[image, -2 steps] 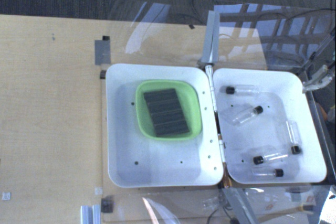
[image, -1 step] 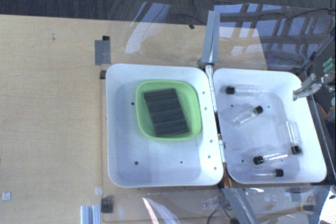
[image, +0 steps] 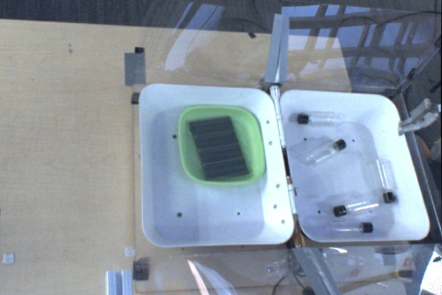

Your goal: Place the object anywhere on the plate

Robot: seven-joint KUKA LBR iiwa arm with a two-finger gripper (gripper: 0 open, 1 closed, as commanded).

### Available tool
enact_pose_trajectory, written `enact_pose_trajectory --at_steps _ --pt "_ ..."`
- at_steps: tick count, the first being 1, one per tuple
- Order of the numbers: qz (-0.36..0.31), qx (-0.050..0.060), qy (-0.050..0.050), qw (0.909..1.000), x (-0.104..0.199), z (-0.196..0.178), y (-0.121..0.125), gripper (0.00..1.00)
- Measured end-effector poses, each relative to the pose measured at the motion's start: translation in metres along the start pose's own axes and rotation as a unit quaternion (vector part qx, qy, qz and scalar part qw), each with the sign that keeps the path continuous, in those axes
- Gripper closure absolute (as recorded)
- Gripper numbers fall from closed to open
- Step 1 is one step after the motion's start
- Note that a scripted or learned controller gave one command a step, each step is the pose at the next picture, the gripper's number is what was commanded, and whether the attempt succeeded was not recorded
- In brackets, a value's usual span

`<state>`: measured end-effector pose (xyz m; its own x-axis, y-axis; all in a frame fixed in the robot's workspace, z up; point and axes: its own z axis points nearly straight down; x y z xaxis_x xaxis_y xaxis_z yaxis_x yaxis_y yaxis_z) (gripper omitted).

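Note:
A lime green, square plate with rounded corners (image: 256,148) sits in the upper middle of the left white bin (image: 159,217). A dark grey, ridged rectangular block (image: 219,147) lies flat on the plate, slightly turned, covering most of its floor. Nothing touches the block.
The right white bin (image: 407,217) holds several clear tubes with black caps, among them one at the top (image: 319,119), one in the middle (image: 324,150) and one near the front (image: 353,208). A pale metal piece (image: 418,117) juts in at the right edge. Cables run behind the bins.

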<state>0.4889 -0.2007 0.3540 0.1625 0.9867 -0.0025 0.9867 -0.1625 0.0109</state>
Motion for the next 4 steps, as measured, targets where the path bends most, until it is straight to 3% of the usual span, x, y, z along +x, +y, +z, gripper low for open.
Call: enact_pose_trajectory --at_steps 1,2,4 --pt "0.008 0.001 0.000 1.0000 0.001 0.003 0.006 0.00" --pt "-0.094 0.001 0.001 0.9956 0.004 0.014 -0.001 0.00" --pt "-0.026 0.001 0.000 0.9997 -0.002 -0.005 0.005 0.00"
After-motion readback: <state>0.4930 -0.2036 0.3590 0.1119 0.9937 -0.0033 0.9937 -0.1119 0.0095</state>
